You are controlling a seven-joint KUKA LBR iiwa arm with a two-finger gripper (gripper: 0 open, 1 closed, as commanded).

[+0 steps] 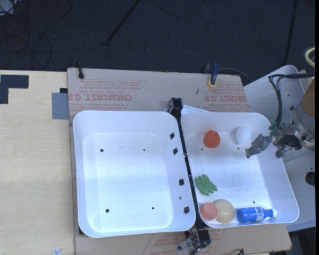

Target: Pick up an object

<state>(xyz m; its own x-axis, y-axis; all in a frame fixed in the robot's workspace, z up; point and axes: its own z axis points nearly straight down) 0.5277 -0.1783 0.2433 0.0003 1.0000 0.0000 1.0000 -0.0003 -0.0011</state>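
bench (26,158): pale wood surface at left, two dark grey patches near its top edge
cardboard sheet (149,92): lies under both bins, red print along its far strip
left bin (80,142): white, shallow, small dark dots on the floor
divider (183,163): black strip with clips where the two bins meet
right bin (290,195): white, holds all the objects
green object (206,184): leafy shape, just right of the divider, mid bin
orange-red ball (211,138): far part of right bin, apart from everything else
pink round piece (208,211): near edge, touching the yellow one
pale yellow ball (224,210): near edge, between pink piece and bottle
white ball (242,134): far right part of bin, just left of the gripper
blue bottle (255,214): lying on its side along the near edge, white cap pointing right
gripper (267,144): over the bin's right rim, fingers spread apart, nothing between them
arm (303,121): comes in from the right, grey, cabling above the wrist
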